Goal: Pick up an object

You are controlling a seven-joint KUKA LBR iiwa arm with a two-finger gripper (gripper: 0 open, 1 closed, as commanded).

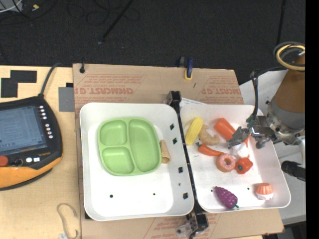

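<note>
Gripper [238, 137] just right of orange carrot [225, 129], finger state unclear; carrot's long axis runs upper-left to lower-right.

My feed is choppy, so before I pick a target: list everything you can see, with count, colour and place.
Shallow plastic bins: 2, white, side by side on bench.
Divided plastic plate: 1, green, left bin.
Small cone-like toy: 1, tan, beside plate.
Toy corn cob: 1, yellow, right bin.
Toy carrot: 1, orange, right bin.
Toy chili: 1, red-orange, right bin.
Toy doughnut: 1, pink.
Toy pepper: 1, red.
Toy grapes: 1, purple.
Control pendant: 1, orange-black, far left.
Hand: 1, grey, over right bin.
</note>
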